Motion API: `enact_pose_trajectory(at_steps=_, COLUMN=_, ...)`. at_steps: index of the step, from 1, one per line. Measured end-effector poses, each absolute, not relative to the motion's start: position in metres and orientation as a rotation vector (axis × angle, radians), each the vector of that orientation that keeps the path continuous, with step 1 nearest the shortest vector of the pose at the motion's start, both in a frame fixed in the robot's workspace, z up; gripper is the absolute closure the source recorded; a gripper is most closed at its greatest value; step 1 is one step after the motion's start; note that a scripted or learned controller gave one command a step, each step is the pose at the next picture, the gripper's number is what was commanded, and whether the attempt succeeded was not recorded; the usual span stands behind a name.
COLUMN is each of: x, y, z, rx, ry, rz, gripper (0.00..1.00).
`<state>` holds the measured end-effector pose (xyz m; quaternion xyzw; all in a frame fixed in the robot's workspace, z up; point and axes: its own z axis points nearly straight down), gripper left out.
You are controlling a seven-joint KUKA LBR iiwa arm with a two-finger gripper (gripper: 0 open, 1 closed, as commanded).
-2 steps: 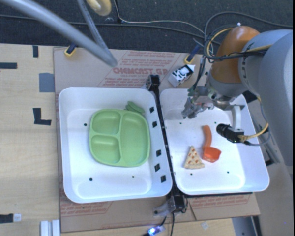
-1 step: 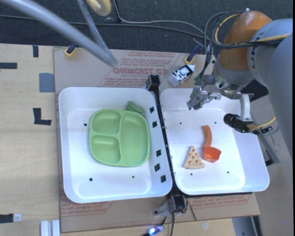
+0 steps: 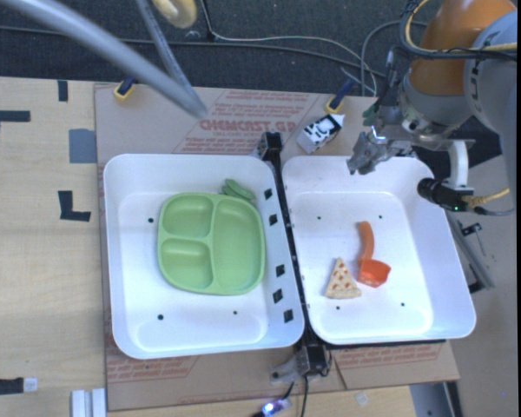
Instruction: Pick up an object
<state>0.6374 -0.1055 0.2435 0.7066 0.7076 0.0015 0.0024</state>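
In the right bin (image 3: 434, 259) lie a tan pizza-slice toy (image 3: 340, 281), a thin orange-red stick (image 3: 365, 238) and a red chunk (image 3: 374, 273) touching the stick's lower end. My gripper (image 3: 365, 159) hangs over the right bin's back rim, well above and behind these pieces, with nothing seen between its fingers. The left bin (image 3: 130, 233) holds a green divided plate (image 3: 212, 242) with a small green piece (image 3: 239, 190) at its back right corner.
A black clip strip (image 3: 278, 233) runs between the two bins. Cables and a small black-and-white object (image 3: 321, 129) lie behind the right bin. A grey pole (image 3: 95, 37) with a yellow tip crosses the upper left. Cardboard lies under the bins.
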Motion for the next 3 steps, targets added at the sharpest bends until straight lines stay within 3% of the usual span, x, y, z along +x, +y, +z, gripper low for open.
enact_pose_trajectory(at_steps=1, x=0.625, y=-0.056, z=0.247, rx=2.217, ry=2.229, rz=0.0, gripper=1.0)
enact_pose_trajectory(at_steps=3, x=0.626, y=0.044, z=0.223, rx=2.217, ry=2.23, rz=-0.003, gripper=1.0)
